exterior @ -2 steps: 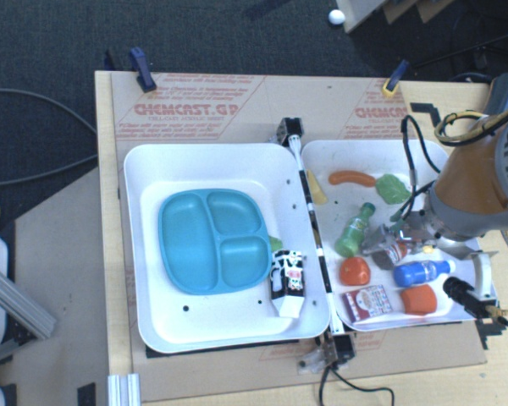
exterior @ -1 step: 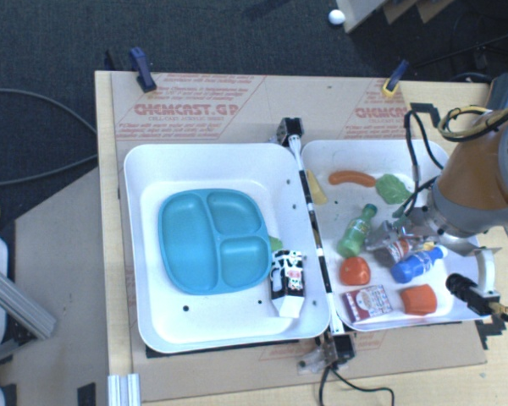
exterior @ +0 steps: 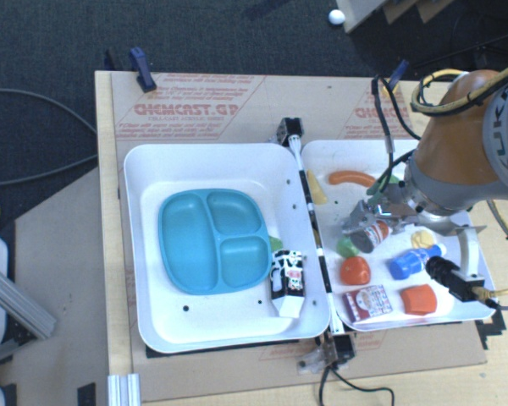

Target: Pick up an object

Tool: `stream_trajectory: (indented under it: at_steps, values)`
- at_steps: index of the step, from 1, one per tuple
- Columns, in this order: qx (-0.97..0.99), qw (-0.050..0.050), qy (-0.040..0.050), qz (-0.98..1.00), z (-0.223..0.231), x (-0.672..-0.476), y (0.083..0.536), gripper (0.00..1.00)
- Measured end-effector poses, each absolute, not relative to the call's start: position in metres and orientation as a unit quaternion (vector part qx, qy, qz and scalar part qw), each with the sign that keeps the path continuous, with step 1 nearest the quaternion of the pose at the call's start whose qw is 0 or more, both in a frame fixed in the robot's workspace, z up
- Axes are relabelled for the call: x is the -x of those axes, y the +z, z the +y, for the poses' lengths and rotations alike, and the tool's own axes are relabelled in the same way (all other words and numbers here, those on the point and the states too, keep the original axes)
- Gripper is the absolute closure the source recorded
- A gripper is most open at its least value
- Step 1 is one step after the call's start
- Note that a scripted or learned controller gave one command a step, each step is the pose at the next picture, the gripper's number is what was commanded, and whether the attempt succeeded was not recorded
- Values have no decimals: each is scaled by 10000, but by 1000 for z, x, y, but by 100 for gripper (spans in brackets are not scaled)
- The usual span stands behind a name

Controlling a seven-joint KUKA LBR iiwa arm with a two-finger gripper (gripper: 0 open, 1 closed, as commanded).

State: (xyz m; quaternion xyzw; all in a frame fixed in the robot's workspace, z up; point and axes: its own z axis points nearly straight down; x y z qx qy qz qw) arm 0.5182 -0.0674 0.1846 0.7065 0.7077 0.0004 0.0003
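Observation:
My gripper (exterior: 369,222) hangs low over the middle of the right bin (exterior: 356,152). Right under it lies a small dark can with a red and white label (exterior: 376,234), touching or nearly touching the gripper. Around it lie a green piece (exterior: 348,247), a red tomato (exterior: 354,271), a blue bottle (exterior: 406,265), a small yellow piece (exterior: 422,239), an orange-red block (exterior: 419,299) and a red and white packet (exterior: 367,303). An orange sausage (exterior: 351,178) and a yellow piece (exterior: 317,191) lie at the bin's far side.
The left bin (exterior: 144,176) holds a blue divided plate (exterior: 213,240), and a cow-patterned carton (exterior: 287,282) with a green bit (exterior: 276,244) beside it near the wall between the bins. The grey arm (exterior: 461,155) covers the right bin's far right part.

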Motion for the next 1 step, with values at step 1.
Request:
stream_trajectory:
  at_steps: [1]
  values:
    - [-7066,-15,-4,7076,-2,-507,184,100]
